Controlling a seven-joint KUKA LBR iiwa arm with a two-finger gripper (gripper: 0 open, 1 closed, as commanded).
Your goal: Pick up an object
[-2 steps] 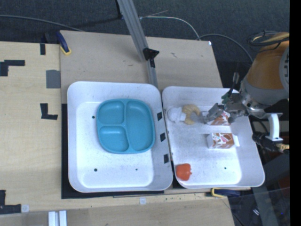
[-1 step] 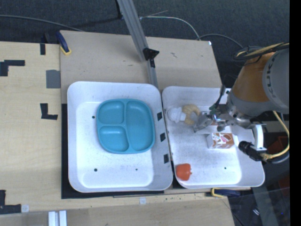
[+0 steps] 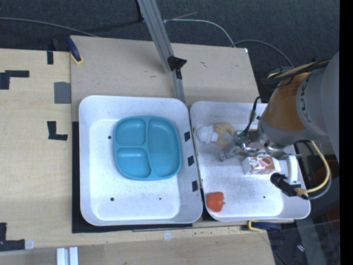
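The gripper [image 3: 230, 150] hangs low in the right bin [image 3: 242, 203]; whether it is clenched or released I cannot tell. Just beyond its tip lies a tan lump [image 3: 224, 130] touching a white bulb-shaped thing [image 3: 205, 134], perhaps one toy, lying crosswise. Beside the wrist sits a red-and-white packet [image 3: 258, 164]. Farther off, an orange object [image 3: 215, 201] rests at the bin's near corner.

One overhead camera, slanted, views both bins [image 3: 88, 164].
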